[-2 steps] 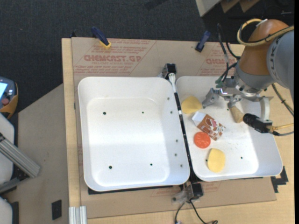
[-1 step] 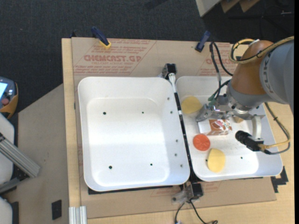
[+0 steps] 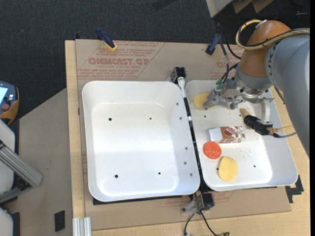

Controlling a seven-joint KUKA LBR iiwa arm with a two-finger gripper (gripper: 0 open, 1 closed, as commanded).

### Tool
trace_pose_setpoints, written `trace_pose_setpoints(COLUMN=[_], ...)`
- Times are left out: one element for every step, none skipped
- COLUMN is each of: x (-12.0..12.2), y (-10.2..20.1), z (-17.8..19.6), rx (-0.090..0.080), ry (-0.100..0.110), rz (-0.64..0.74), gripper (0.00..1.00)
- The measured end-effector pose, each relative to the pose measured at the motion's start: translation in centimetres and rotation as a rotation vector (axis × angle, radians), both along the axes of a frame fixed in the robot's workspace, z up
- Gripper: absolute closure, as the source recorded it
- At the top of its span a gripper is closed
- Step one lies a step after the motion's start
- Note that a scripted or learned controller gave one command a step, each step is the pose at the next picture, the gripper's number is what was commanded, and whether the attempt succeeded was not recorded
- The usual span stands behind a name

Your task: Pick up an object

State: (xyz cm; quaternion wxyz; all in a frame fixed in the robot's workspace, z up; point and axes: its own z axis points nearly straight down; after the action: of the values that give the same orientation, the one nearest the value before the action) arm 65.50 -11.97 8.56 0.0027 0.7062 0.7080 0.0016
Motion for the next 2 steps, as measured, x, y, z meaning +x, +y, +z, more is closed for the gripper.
trace_pose_setpoints(x=[1.2,1.3], y=[2.9,2.8], z=[0.0,1.1], rx=[0.001,0.000], ry=[0.003,0.000], rz=[0.000,-0.001], gripper=[0.00,1.00])
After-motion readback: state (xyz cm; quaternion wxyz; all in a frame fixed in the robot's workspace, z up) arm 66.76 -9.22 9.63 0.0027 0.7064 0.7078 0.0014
